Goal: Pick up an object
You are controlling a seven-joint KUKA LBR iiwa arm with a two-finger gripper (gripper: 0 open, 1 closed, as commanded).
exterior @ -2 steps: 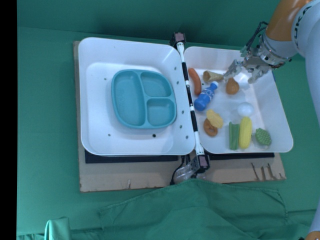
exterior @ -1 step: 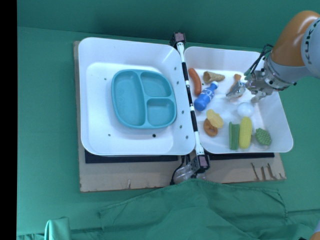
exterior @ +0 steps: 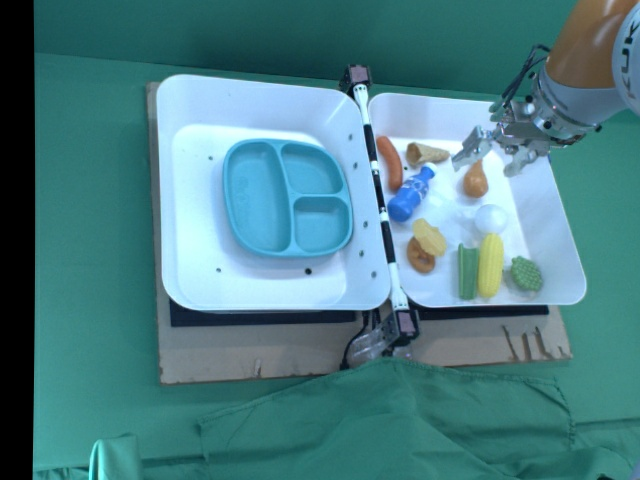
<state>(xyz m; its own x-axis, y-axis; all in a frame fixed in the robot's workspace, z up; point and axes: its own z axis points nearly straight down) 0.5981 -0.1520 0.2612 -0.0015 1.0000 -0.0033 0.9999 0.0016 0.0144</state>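
My gripper (exterior: 497,156) hangs open over the back of the right bin (exterior: 555,223), its two fingers spread wide with nothing between them. Just below it lies an orange-brown pear-shaped toy (exterior: 475,180). Other toy foods lie in this bin: a red sausage (exterior: 389,161), a tan wedge (exterior: 426,153), a blue bottle (exterior: 410,196), a white ball (exterior: 490,218), a yellow piece (exterior: 430,236), a brown ring (exterior: 420,259), a green cucumber (exterior: 467,271), a yellow corn cob (exterior: 491,264) and a green bumpy piece (exterior: 526,273).
The left bin (exterior: 200,108) holds a teal three-compartment plate (exterior: 287,196). A black-and-white divider bar (exterior: 378,203) runs between the bins. Green cloth (exterior: 400,423) bunches at the front of the bench.
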